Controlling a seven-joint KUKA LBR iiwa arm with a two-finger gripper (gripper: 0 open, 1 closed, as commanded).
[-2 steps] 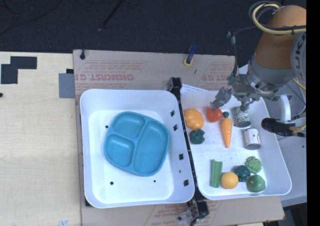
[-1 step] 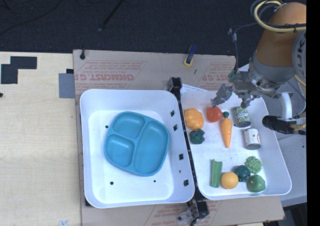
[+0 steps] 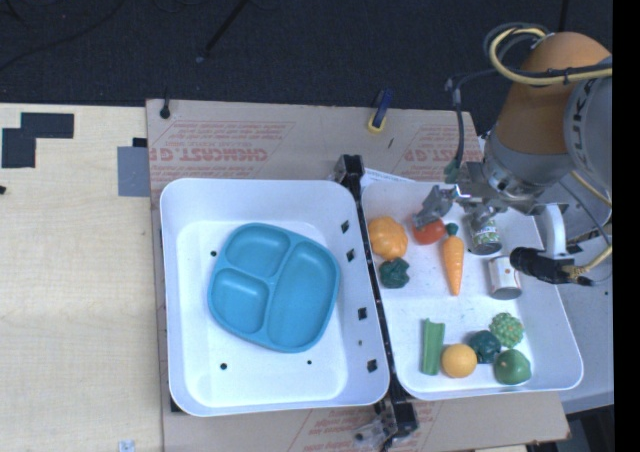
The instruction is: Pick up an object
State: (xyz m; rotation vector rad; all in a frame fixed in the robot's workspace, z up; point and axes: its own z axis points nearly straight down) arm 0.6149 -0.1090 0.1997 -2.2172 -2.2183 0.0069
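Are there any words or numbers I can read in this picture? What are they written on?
Red printed letters on the cardboard sheet behind the bins: they appear upside down or mirrored and too blurred to read for sure.
More red print on the cardboard's right part: unreadable.
Label on the small can near the pincer: too small to read.
No numbers or signs can be read.
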